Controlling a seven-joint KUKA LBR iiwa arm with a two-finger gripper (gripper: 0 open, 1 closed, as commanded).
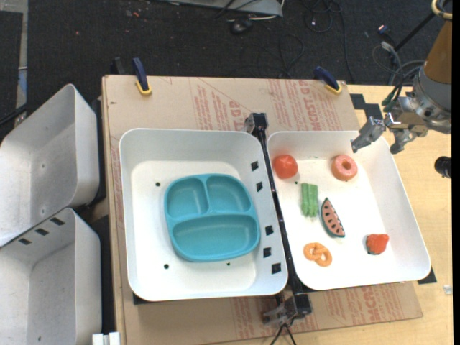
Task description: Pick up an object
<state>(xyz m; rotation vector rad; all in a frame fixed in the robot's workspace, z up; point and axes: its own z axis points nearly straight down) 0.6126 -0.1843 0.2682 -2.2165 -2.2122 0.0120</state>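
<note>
While the fingers [382, 136] hang spread and bare over the right bin's [410, 225] far corner, a doughnut [345, 167] lies just left of them; the left bin [136, 192] holds a blue tray [212, 216].

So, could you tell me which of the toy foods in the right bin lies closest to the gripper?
The pink doughnut, at the bin's far right corner, just below and left of the open gripper. The tomato, green beans, watermelon slice, pretzel and strawberry lie farther off.
</note>
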